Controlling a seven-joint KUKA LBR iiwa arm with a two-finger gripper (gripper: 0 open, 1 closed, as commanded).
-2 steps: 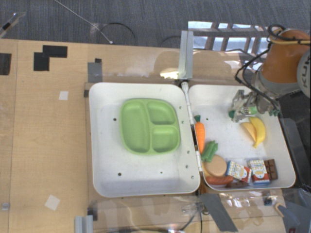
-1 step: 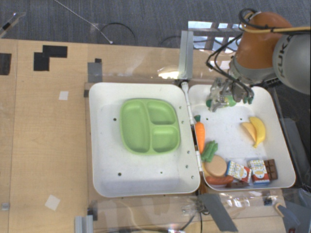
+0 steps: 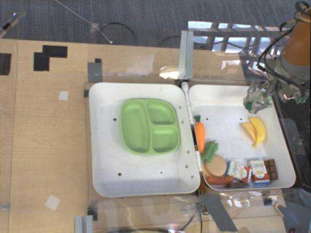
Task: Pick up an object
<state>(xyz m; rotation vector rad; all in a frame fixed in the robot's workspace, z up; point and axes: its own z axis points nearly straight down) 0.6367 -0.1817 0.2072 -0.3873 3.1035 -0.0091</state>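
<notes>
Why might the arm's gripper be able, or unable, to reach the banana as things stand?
Probably able: the gripper hangs over the right bin, close above the banana, which lies apart from other toys.

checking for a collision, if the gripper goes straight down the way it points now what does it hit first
Probably bare floor of the right bin, near its back right corner. The gripper hangs above and behind the banana, which looks just off that line, though depth is unclear.

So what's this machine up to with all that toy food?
The arm's gripper hovers over the right bin, just above the banana, with nothing between its fingers. The carrot, burger and small cartons lie untouched. A green divided plate sits in the left bin.
</notes>
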